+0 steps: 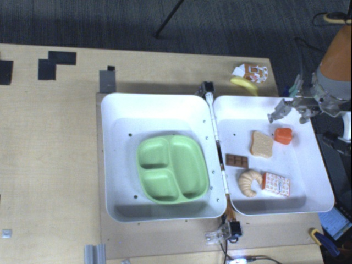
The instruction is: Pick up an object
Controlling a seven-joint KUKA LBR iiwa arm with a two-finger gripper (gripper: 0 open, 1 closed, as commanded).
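The right bin [308, 202] holds an orange block [284, 136], a slice of bread [262, 144], a brown chocolate bar [237, 160], a croissant [249, 181] and a small red-and-white packet [276, 184]. My gripper [289, 113] hovers over the bin's far right corner, just above and behind the orange block. Its two fingers stand spread apart with nothing between them. The grey arm with its orange band [336, 59] comes in from the right edge.
The left bin [118, 147] holds a green divided tray [172, 168]. A banana and a small printed packet [250, 76] lie on the bench behind the right bin. Cables and a clip [228, 232] sit at the front between the bins.
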